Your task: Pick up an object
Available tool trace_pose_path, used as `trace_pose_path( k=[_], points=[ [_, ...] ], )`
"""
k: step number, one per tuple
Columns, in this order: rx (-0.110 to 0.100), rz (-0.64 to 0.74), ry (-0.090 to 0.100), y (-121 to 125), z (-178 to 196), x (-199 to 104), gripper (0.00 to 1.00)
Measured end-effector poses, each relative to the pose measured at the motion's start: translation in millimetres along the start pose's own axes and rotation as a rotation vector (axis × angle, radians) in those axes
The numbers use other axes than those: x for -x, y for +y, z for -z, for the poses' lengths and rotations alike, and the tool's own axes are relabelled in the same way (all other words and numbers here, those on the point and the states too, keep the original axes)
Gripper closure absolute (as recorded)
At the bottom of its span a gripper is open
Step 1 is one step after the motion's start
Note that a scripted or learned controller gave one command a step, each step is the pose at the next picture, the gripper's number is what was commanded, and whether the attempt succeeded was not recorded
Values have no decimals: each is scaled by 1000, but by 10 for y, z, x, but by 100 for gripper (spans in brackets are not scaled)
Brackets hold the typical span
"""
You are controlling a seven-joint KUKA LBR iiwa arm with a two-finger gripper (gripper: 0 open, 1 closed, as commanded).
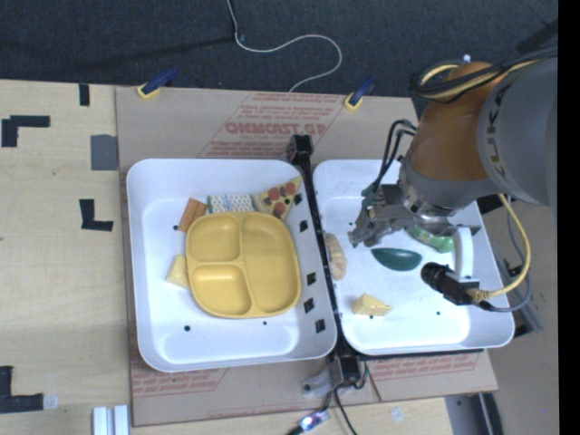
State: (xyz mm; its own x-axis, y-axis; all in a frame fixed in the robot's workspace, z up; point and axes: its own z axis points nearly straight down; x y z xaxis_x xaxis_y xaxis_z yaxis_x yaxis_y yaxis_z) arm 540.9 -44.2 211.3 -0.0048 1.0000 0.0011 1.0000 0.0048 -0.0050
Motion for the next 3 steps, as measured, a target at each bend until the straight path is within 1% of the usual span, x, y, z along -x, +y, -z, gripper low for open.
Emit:
trace_pose_path(
  k=[2, 3],
  points=[
    [0, 2, 0, -489, -48, -1033, 100],
    [3, 0, 0, -613, 221, -1307, 100]
  ],
)
